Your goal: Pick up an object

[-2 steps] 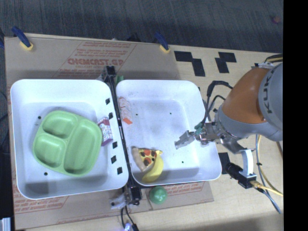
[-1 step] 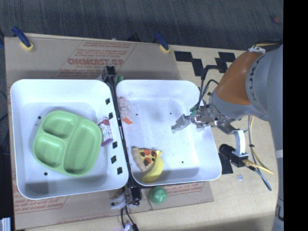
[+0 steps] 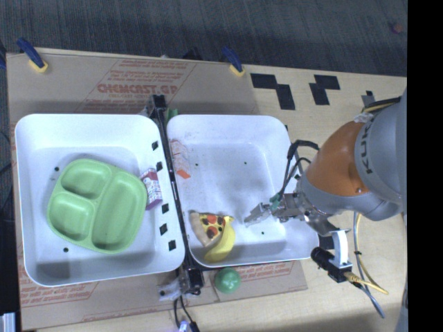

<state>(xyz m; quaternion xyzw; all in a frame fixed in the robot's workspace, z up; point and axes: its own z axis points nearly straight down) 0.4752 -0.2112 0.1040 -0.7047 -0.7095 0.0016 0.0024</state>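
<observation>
target: your nearest pick is the banana [image 3: 220,244] with a pizza slice toy [image 3: 208,225] on it, near-left corner of the right bin [image 3: 228,124].
jaws: gripper [image 3: 255,214] sits low in the right bin, right of the banana, apart from it. Can't tell if the jaws are wide or narrow; nothing visible between them.
handling: likely light, stiff plastic, smooth and curved, so it may slip. Grab across the banana's mid-body.
risk: bin wall is close; little clearance on the near side.
others: green divided plate [image 3: 97,203] and small packet [image 3: 152,187] in the left bin [image 3: 28,185]; green ball [image 3: 226,279] on the counter [image 3: 332,310].
</observation>
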